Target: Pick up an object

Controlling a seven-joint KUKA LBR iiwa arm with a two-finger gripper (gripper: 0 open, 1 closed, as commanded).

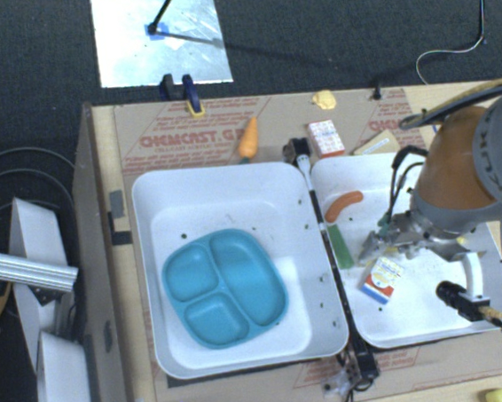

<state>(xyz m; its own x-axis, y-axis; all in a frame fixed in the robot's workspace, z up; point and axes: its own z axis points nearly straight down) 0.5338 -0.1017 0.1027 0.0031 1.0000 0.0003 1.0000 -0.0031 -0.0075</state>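
Bench [181, 127]: one brown bench top with red lettering, seen from above at a slant.
Bins: two shallow white bins side by side, the left bin [158, 205] and the right bin [416, 325], their inner walls touching.
Arm [474, 159]: one grey arm with an orange band, reaching in from the right over the right bin.
Tray [224, 286]: one blue tray with three compartments, lying flat in the left bin, nearer its near-left side.
Gripper [389, 242]: one, low over the middle of the right bin, just above a small box.
Jaws: the view is too blurred and crowded to tell whether they are open or closed; nothing can be seen held between them.
Box [381, 279]: one small white box with red and blue print, lying tilted on the right bin floor, just near of the gripper.
Sausage [343, 205]: one orange-red curved sausage shape, in the far-left part of the right bin.
Green stick [340, 247]: one, lying along the right bin's left wall.
Carrot [247, 139]: one orange carrot shape on the bench, beyond the left bin.
Carton [326, 138]: one small patterned carton on the bench, beyond the bins.
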